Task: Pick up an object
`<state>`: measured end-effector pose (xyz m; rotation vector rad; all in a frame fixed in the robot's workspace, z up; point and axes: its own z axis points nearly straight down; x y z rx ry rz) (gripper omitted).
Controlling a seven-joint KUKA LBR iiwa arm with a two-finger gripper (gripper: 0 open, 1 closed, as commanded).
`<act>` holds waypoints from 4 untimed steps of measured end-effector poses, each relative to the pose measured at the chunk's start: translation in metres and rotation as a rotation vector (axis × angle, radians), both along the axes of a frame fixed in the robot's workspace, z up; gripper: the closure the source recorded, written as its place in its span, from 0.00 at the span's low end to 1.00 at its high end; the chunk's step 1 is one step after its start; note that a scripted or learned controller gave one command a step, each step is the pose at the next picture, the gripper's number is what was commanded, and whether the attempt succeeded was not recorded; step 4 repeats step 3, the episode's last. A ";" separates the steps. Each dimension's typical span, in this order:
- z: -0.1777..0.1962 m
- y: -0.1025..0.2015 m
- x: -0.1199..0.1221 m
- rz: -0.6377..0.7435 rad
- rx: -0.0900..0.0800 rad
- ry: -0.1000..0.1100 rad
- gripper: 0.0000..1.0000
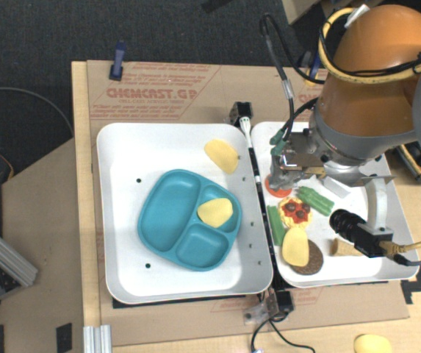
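The pickup looks barely begun. The hand hangs low over the near-left corner of the right bin, just above an orange-red piece. Whether the hand is spread or closed, I cannot tell, and nothing is visibly in its hold. A green stick and a yellow piece lie near. Seemingly grasping and lifting are all left.
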<state>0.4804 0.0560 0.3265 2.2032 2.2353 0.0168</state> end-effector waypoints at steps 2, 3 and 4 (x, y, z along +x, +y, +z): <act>0.142 0.140 -0.002 -0.004 -0.001 0.002 1.00; 0.044 0.089 -0.002 -0.020 -0.010 0.020 1.00; 0.044 0.089 -0.002 -0.020 -0.010 0.020 1.00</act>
